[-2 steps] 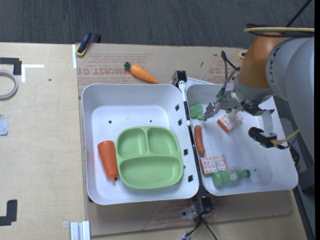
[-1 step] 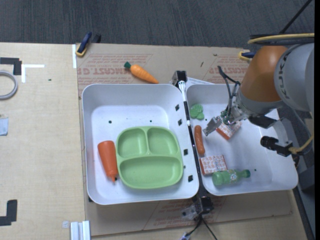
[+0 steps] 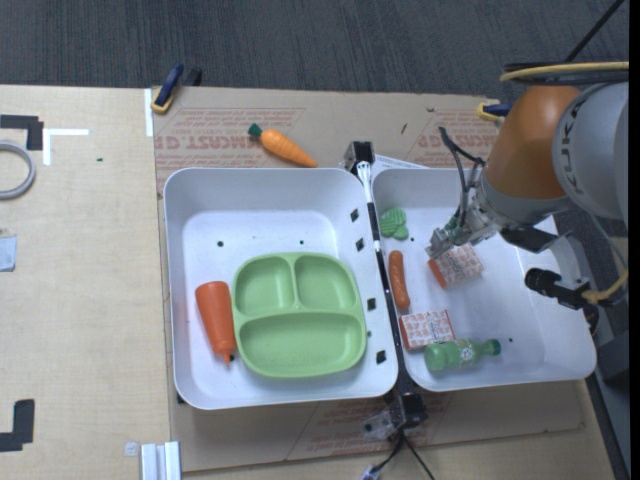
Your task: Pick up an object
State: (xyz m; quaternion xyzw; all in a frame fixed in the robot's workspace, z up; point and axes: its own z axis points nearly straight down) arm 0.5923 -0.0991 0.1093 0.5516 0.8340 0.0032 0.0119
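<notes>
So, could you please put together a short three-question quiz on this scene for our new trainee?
1. True or false: the green divided plate lies in the left bin.
2. What lies on the cardboard behind the left bin? A) toy carrot B) green bottle C) sausage
3. Fill in: the gripper hangs over the ____ bin, just above a small red-and-white carton.

Key:
1. True; an orange cylinder lies beside the plate.
2. A, the toy carrot. The green bottle and sausage lie in the right bin.
3. right
</notes>
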